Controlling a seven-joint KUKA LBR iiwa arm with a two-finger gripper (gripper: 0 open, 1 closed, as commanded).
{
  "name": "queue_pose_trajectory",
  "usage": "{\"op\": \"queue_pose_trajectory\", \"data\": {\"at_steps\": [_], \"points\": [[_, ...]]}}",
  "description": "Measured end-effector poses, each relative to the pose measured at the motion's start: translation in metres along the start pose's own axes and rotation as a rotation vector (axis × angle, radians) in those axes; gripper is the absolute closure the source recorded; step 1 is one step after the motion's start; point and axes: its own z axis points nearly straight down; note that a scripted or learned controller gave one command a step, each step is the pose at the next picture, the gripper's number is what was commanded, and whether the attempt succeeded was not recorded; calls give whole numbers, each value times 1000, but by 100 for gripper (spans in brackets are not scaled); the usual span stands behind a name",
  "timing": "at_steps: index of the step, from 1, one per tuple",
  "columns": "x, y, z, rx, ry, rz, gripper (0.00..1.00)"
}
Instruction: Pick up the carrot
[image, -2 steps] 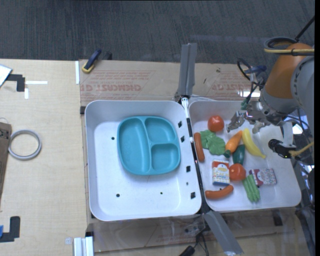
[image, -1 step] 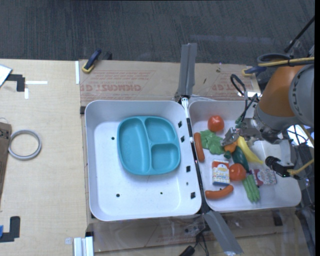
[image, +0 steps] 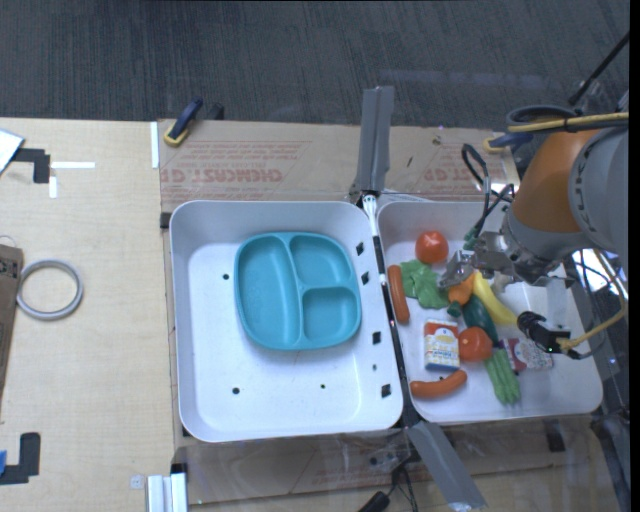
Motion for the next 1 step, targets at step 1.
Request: {"op": "queue_pose_trajectory", "data": {"at_steps": [1], "points": [[0,0,0,0,0,1,0]]}}
